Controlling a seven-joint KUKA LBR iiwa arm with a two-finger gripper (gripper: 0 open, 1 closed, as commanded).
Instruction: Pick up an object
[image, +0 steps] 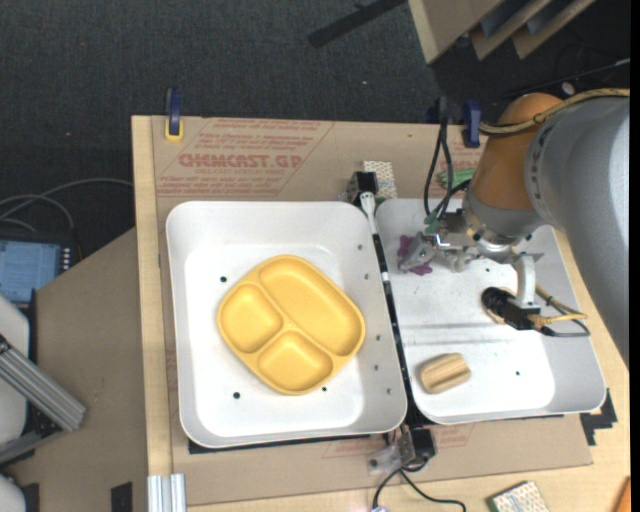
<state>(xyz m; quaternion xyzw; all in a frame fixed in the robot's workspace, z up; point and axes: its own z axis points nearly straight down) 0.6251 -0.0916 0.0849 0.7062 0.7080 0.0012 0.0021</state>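
Most likely the thing to be picked: a small purple piece (413, 252), lying in the far left corner of the right bin (560, 395), close to the wall next to the left bin (200, 250). Judged the target only because of the gripper (442, 247) right beside it, perhaps touching. No clear sight of it pinched, so not to be called held. Gripper state, spread or pressed together: impossible to tell, too small here, too cluttered with grey metal, and viewed from above at a slant.

Nearer the front of the same bin, well apart from the purple piece: a tan block (444, 372), roll-shaped, lying on its side on the bin floor, free all round and so, by the look of it, an easy alternative. In the left bin, roughly at its middle: a yellow divided plate (290, 322) with three compartments, flat and turned at an angle, probably too broad for a pinch anywhere but the rim.

Reaching in from the right, low over the back of the right bin: the grey arm (590, 200) with its orange band (510, 150), a pose suited to a grasp in that corner. Hides the bin's far right part. Under both bins: a brown board (250, 150) with red lettering. True shape of the purple piece hard to make out, with part of it possibly covered by the gripper
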